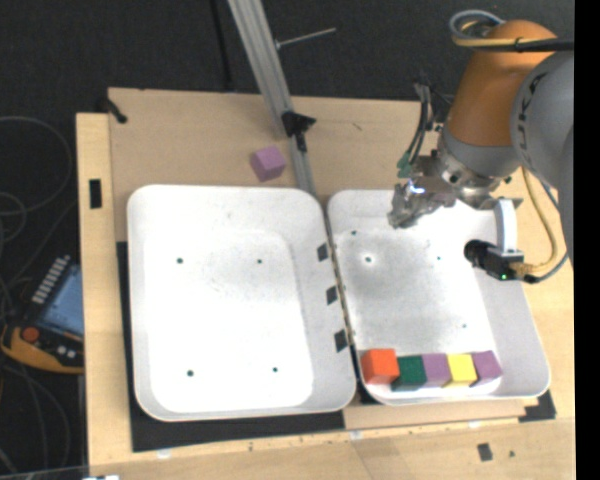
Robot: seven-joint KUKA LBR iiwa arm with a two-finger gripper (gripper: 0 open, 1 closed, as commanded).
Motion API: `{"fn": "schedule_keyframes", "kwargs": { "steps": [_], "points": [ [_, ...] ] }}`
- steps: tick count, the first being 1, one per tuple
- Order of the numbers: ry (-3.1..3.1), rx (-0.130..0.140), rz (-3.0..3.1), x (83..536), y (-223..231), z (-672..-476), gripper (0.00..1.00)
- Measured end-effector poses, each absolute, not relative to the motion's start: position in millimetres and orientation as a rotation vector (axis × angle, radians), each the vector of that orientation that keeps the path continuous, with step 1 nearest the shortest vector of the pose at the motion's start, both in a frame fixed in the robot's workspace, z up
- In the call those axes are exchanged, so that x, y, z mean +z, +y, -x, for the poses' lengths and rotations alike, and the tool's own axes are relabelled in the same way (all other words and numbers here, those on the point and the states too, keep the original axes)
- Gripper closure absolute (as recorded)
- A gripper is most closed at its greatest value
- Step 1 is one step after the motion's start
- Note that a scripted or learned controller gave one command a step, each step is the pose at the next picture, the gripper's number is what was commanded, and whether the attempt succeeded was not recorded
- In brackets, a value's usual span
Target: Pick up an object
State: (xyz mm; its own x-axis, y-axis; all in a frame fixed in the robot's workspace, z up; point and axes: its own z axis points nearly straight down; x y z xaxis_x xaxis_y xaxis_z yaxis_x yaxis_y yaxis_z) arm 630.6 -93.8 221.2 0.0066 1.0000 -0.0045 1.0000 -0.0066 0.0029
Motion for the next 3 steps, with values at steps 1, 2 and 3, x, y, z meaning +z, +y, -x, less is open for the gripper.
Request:
{"fn": "schedule_keyframes", "kwargs": {
  "steps": [1, 2, 3],
  "points": [
    [2.216, 0.002, -2.219, 232, -91, -631.5, 1.00],
    [2.210, -0.007, -2.229, 219, -166, -582.6, 1.00],
    [2.235, -0.005, -2.221, 140, -82, -539.8, 1.00]
  ]
}}
